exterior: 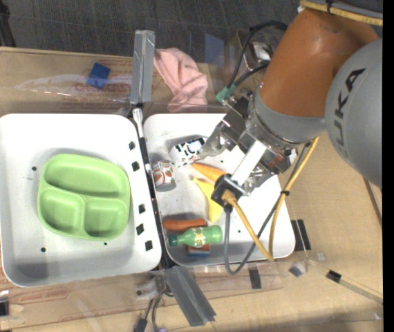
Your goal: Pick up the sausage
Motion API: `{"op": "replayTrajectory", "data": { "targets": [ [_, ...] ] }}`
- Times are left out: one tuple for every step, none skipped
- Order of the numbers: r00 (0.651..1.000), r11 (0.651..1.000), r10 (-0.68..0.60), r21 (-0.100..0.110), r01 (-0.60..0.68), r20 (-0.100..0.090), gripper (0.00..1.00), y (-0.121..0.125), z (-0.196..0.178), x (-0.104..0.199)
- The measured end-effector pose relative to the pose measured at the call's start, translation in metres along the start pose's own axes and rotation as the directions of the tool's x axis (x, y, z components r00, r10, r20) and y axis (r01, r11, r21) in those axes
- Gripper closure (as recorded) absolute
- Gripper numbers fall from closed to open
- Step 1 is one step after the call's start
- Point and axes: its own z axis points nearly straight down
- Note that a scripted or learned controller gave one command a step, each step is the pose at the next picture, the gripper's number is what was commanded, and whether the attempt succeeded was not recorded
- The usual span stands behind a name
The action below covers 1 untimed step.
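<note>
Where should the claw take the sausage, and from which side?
Probably the middle of the sausage, from straight above, spanning its narrow width: it lies flat in the right bin, lengthwise across the view. The green bottle lies close alongside its near side, so clearance there looks tight.

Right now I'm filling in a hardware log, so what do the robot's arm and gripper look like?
The arm is a thick, rounded grey shell with dark KUKA lettering and a broad orange band above the wrist. Thin black cables loop beside the band, and a yellow cable runs down from the wrist. The gripper is a boxy grey metal unit.
</note>
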Motion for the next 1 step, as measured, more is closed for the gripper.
{"op": "replayTrajectory", "data": {
  "targets": [
    [1.000, 1.000, -0.011, 0.005, 0.011, 0.003, 0.00, 0.0216, 0.1457, -0.0214]
  ]
}}
